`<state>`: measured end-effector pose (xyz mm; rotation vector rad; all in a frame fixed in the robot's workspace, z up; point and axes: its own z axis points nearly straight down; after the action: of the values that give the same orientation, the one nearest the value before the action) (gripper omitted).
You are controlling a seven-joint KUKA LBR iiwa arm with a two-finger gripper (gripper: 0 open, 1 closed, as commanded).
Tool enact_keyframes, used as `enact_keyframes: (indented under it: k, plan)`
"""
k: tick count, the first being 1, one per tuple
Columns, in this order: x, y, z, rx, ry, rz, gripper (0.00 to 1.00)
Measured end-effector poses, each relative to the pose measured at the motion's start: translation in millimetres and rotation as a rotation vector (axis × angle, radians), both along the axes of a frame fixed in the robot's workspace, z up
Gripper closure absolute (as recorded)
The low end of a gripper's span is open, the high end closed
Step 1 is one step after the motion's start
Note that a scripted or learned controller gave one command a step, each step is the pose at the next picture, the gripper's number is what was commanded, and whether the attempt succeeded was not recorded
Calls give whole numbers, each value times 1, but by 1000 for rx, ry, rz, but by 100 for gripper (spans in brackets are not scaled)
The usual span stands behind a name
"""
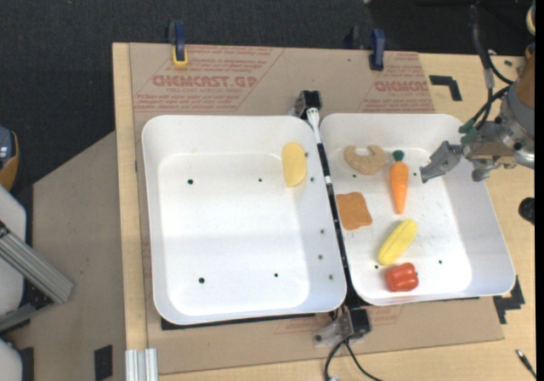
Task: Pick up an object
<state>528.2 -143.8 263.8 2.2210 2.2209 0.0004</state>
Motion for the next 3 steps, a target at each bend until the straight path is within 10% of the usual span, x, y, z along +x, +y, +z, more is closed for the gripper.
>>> enact_keyframes:
  k: [1, 2, 3]
  plan:
    - [-6, 2, -179, 4, 14, 0, 0]
    - [-2, 1, -160, -1, -1, -2, 100]
    - [70, 45, -180, 0, -5, 7, 100]
